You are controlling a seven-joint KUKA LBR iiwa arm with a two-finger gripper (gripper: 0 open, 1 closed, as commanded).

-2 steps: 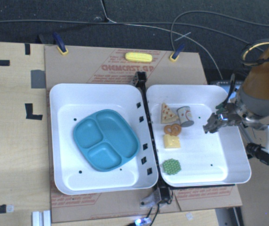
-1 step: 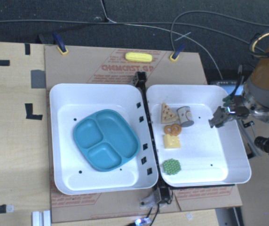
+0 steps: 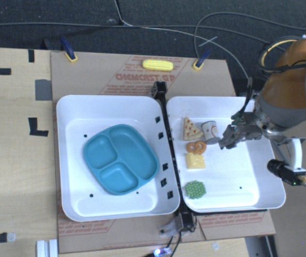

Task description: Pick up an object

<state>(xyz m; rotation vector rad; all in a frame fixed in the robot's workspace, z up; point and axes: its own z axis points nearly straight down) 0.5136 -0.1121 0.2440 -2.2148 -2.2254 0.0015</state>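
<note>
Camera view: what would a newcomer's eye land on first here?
The blue divided plate fills the middle of the left bin. In the right bin, small toy foods cluster near the divider: a pizza slice, a pretzel, a cheese block, a green cluster. The gripper hovers beside them.

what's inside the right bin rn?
The right bin holds a pizza slice, a small can, a pretzel, a cheese block and a green clump. The gripper hides the floor beneath it.
</note>
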